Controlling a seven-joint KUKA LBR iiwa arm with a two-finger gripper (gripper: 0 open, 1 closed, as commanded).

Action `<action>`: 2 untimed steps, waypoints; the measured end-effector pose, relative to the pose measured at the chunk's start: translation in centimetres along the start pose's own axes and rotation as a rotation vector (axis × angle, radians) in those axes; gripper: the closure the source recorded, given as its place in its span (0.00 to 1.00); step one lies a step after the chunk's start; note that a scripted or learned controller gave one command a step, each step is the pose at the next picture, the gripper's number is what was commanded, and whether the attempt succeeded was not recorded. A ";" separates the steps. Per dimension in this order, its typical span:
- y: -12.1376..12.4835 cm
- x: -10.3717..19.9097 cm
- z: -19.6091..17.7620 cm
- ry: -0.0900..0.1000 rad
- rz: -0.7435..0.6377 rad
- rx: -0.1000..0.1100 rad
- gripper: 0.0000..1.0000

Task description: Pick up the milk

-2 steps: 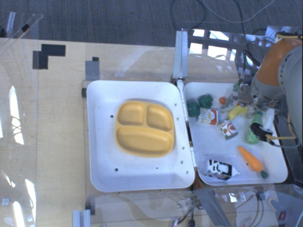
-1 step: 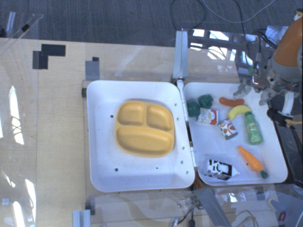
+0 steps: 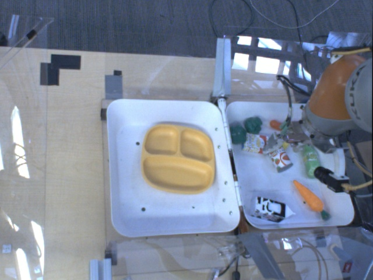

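**A:** Progress on picking up the milk?

**B:** Barely begun, judging from this. Nothing lifted. Probably the milk, though print too small to read for certain: black-and-white carton (image 3: 270,209), lying flat in the right bin (image 3: 250,177), close to its front edge.

**A:** And the arm?

**B:** Reaching in from the right, with gripper (image 3: 289,134) hanging over the back half of the same bin, well apart from that carton. Cannot tell whether spread or pressed together; too dark and cluttered there. Left to do, as a judgement: travel forward, descend, close, lift.

**A:** A count of everything?

**B:** Two white bins side by side. In the left bin (image 3: 125,174), one yellow divided tray (image 3: 178,158). In the right:
- two dark green pieces (image 3: 252,123)
- two small printed cartons (image 3: 254,143)
- one tiny orange piece (image 3: 275,123)
- one green bottle (image 3: 309,158)
- one carrot (image 3: 308,196)
- one black-and-white carton, as said
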State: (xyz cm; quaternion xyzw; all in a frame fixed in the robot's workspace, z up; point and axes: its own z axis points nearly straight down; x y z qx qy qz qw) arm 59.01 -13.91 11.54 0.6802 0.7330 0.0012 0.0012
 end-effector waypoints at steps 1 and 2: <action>0.2 0.0 -1.2 -0.001 -0.002 -0.007 1.00; 3.0 0.1 -4.0 -0.001 -0.027 -0.003 1.00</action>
